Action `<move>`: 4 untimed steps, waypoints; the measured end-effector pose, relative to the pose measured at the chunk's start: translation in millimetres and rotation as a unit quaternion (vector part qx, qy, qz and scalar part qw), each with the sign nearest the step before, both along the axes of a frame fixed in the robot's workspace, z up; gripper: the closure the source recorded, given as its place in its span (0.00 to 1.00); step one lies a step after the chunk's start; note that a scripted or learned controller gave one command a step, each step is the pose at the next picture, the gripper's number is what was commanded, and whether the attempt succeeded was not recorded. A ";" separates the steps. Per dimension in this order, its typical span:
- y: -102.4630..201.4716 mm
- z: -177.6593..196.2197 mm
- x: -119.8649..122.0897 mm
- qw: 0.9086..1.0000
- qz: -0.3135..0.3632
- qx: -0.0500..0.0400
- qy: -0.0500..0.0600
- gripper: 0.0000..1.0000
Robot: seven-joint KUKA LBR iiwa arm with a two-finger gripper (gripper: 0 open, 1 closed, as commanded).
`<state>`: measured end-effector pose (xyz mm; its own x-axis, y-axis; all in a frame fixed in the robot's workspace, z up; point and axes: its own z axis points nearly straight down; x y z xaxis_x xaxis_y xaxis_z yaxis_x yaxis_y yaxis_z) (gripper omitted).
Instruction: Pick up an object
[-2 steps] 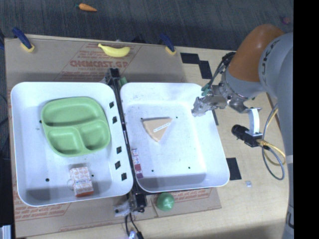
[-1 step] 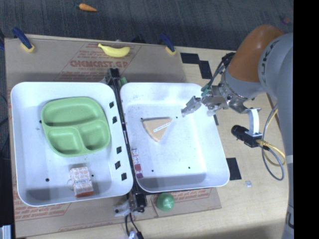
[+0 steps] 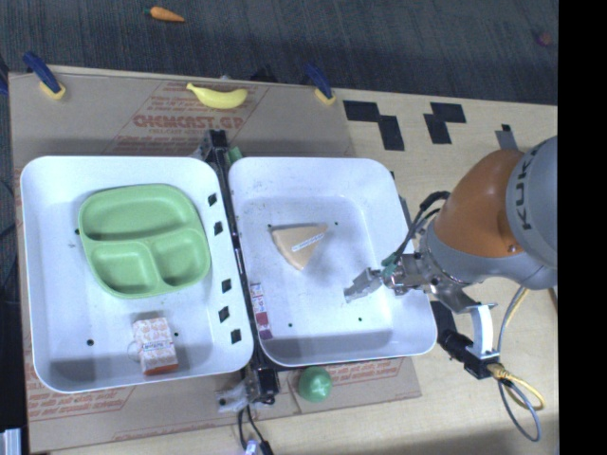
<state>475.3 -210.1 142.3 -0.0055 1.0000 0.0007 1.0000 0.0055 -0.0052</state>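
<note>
A tan wedge-shaped object [image 3: 300, 244] lies in the middle of the right bin [image 3: 285, 339]. My gripper [image 3: 363, 285] hangs over the right part of that bin, to the right of and below the wedge, apart from it. Nothing shows between its fingers. In the left bin [image 3: 43, 254] lie a green divided tray [image 3: 144, 239] and a small wrapped packet [image 3: 154, 343] near the front.
A yellow banana [image 3: 217, 94] lies on the cardboard behind the bins. A green ball [image 3: 315, 384] sits on the bench in front of the right bin. Blue clamps [image 3: 45, 74] hold the cardboard's back edge. An orange item [image 3: 167, 13] lies on the floor.
</note>
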 end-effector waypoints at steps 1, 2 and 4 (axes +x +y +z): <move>7.4 -50.7 60.8 1.000 0.001 0.000 -0.002 0.00; 55.3 -50.4 92.5 1.000 0.002 0.000 -0.002 0.00; 56.3 -51.4 81.0 1.000 0.000 0.000 0.000 0.00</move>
